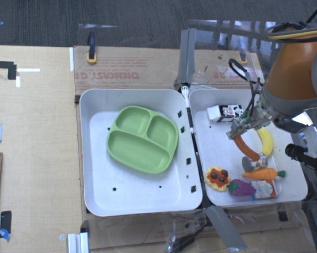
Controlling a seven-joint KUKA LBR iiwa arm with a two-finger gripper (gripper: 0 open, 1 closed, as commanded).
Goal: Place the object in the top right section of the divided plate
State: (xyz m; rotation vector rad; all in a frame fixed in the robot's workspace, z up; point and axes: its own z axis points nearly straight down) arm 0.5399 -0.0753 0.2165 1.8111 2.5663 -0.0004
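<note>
Claw [241, 126] beside white carton [225, 112], label perhaps illegible

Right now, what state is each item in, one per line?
Divided plate: lying flat in the left bin, nothing in its sections.
Gripper: low in the right bin, at the sausage's upper end.
Sausage: lying beside the banana.
Carrot: lying flat.
Pizza slice: flat, near the bin's front.

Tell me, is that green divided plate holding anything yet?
Empty: all three sections of the green divided plate show bare green; the toys lie in the right white bin.
</note>
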